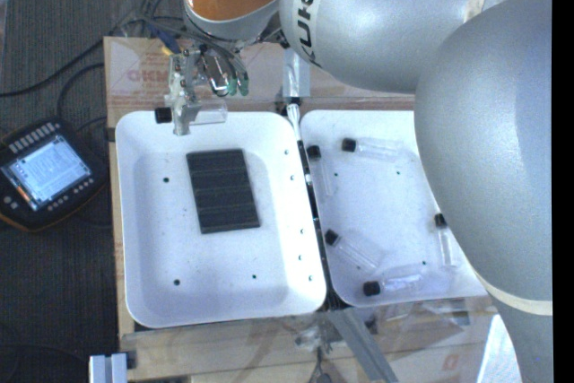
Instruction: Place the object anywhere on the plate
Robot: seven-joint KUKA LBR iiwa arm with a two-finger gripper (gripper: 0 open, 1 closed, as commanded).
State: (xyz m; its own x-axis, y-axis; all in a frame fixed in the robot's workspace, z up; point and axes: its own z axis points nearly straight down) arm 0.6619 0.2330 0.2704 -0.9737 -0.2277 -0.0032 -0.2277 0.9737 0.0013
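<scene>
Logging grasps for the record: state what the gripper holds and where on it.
The gripper appears to hold a clear vial, lying level, gripped on its clear body near the black cap.

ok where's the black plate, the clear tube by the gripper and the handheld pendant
black plate (222, 190): camera view, middle of its ribbed top
clear tube (206, 114): camera view, its clear body, right of its black cap
pendant (45, 173): camera view, its lit screen
</scene>
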